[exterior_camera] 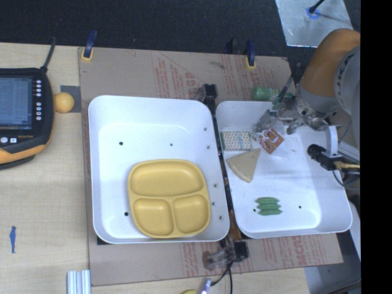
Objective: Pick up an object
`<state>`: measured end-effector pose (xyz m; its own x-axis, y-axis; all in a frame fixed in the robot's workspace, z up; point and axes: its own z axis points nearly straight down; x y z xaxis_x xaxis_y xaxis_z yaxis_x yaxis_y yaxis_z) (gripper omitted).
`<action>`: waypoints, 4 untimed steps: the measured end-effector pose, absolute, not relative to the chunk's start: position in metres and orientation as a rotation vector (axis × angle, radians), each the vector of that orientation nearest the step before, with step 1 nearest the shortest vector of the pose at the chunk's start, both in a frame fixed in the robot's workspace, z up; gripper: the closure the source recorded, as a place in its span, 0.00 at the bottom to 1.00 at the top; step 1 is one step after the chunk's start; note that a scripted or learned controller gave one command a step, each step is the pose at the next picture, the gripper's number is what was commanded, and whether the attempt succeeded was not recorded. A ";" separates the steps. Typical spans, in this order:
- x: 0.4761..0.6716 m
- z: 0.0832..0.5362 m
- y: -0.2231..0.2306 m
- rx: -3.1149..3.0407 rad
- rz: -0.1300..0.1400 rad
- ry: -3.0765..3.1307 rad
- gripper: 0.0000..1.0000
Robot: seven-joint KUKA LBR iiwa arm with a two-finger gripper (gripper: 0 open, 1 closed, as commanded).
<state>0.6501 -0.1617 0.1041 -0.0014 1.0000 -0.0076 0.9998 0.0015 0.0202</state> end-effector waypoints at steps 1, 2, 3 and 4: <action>0.653 0.119 -0.159 2.202 0.025 2.214 1.00; 0.653 0.119 -0.160 2.202 0.025 2.215 0.00; 0.656 0.107 -0.136 2.207 0.015 2.216 0.00; 0.662 0.104 -0.117 2.207 0.007 2.212 0.00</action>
<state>0.6619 -0.1169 0.1043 -0.0019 1.0000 -0.0085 0.9999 0.0020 0.0152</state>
